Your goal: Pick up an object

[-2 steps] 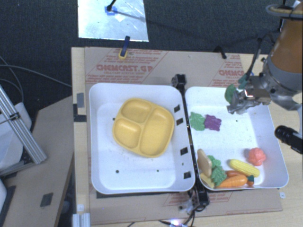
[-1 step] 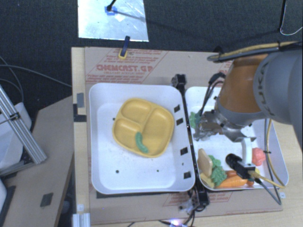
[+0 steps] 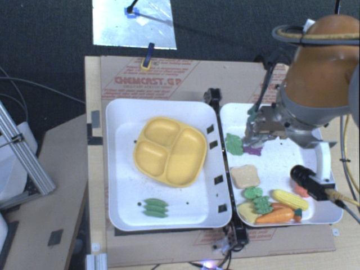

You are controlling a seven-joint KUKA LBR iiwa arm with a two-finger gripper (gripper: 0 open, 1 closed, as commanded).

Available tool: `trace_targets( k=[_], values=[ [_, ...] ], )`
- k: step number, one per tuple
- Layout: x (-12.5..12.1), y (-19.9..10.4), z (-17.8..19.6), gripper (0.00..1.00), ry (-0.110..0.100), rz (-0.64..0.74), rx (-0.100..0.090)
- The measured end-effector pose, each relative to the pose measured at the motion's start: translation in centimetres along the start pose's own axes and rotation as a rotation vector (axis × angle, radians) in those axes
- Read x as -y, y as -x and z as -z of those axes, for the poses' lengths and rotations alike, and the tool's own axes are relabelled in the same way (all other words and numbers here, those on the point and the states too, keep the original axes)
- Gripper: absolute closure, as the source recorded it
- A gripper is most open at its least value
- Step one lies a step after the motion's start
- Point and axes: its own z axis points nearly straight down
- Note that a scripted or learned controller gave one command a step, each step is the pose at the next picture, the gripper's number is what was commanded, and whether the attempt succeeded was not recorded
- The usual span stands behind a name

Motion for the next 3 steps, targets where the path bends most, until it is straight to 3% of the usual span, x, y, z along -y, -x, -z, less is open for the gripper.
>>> trace_targets(
  k=[1, 2, 3],
  values=[
    [0.4, 7.6, -7.2, 1.00, -0.020, -0.014, 0.006],
    [0.1, 2.9, -1.5, 1.00, -0.010, 0.001, 0.002],
    [0.3, -1.4, -6.2, 1.00, -0.020, 0.000, 0.003]
  ],
)
